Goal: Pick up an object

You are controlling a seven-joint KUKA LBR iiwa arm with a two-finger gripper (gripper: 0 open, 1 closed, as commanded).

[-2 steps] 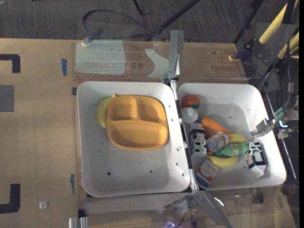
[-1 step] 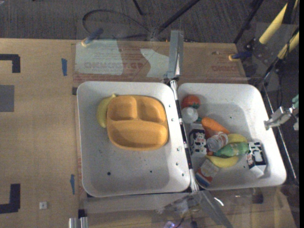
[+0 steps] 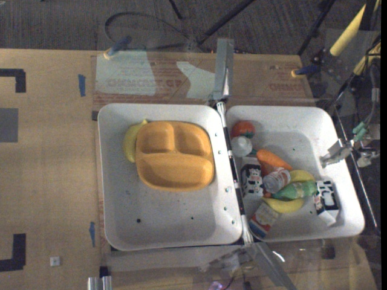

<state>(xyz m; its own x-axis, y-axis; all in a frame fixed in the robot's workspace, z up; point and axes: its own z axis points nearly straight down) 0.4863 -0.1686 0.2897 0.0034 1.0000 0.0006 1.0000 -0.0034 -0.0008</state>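
While the pincer [image 3: 336, 154] hangs over the right bin [image 3: 302, 122], its state is unclear. Orange tray [image 3: 175, 154] sits left of that bin.

A robotics lab: taped plywood bench [image 3: 48, 180], two white bins [image 3: 115, 222], tripod legs [image 3: 242, 5] on carpet.

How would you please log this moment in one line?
gripper: above right bin's right edge, holding nothing seen | orange tray: left bin | pick: not yet done

tray [image 3: 175, 156] in left bin [image 3: 115, 180], on banana [image 3: 129, 142]
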